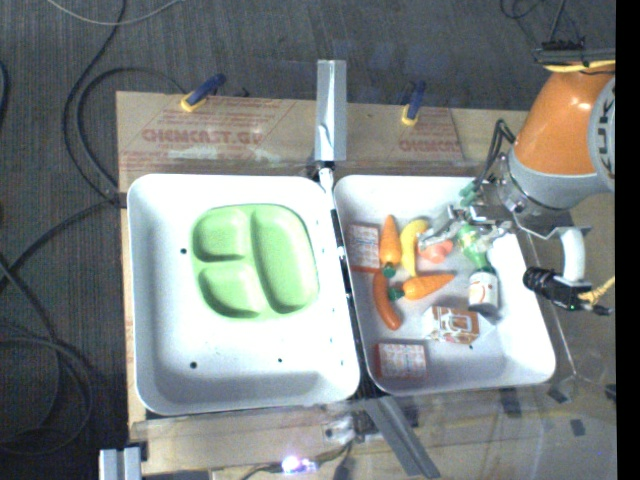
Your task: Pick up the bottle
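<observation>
Printed packet (401,360) lies nearest us in the right bin (530,363).
We see the small white bottle (483,290), red-labelled, upright just below the gripper (466,218); finger state we cannot tell.

The two white bins (240,368) look like smooth, slightly glossy plastic; the green divided tray (255,260) is matt plastic. The bench board (230,133) looks like rough cardboard.

Green tray (255,260), orange carrots (428,286)

Dark grey carpet (200,18) crossed by loose cables (85,78) surrounds a cardboard-topped bench (250,133) with clamps (203,91).
</observation>
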